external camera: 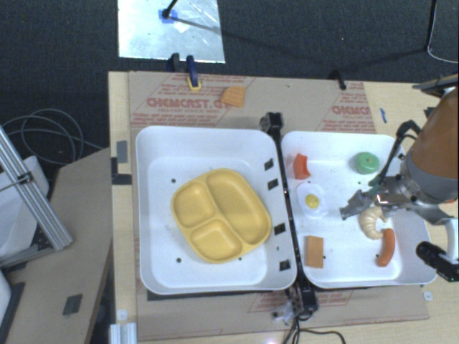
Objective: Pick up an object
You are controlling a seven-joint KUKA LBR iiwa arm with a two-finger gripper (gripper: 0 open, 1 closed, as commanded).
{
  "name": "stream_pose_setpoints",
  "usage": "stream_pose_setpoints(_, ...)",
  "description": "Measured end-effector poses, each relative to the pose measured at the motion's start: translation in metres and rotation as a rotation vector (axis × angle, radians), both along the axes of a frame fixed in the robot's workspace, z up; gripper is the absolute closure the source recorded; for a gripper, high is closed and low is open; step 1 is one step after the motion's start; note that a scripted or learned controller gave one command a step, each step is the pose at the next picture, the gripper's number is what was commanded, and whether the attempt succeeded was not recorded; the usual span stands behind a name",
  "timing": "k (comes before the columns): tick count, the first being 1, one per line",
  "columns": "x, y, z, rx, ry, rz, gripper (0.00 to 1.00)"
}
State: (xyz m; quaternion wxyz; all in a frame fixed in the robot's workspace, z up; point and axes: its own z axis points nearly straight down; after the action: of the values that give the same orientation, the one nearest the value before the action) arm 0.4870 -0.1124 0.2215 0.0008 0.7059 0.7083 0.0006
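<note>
The arm (430, 153) reaches in from the right over the right bin (337, 142), with the gripper (361, 206) low above the croissant (371, 223). Step in hand: approach and descent; no object sits between the fingers, so nothing is held. Whether the pincer is wide or narrow cannot be told, as its tips blur against the croissant. The croissant lies in the right half of the bin, just beside the sausage (386, 247). The egg (311, 200), red piece (301, 166), green disc (366, 163) and brown block (314, 251) lie apart from it. The yellow tray (219, 213) occupies the left bin (154, 192). Next move: centre over the croissant, lower, close, and avoid catching the sausage.
</note>
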Motion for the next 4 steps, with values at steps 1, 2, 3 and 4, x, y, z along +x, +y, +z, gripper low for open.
stream_pose_setpoints(1,0.002,0.032,-0.143,0.001,0.001,0.0,0.0)
stream_pose_setpoints(2,0.003,0.029,-0.126,-0.001,-0.002,-0.003,1.0)
stream_pose_setpoints(3,0.03,0.035,0.021,-0.002,-0.015,0.004,1.0)
stream_pose_setpoints(4,0.027,0.034,0.012,0.0,-0.001,-0.001,0.0)
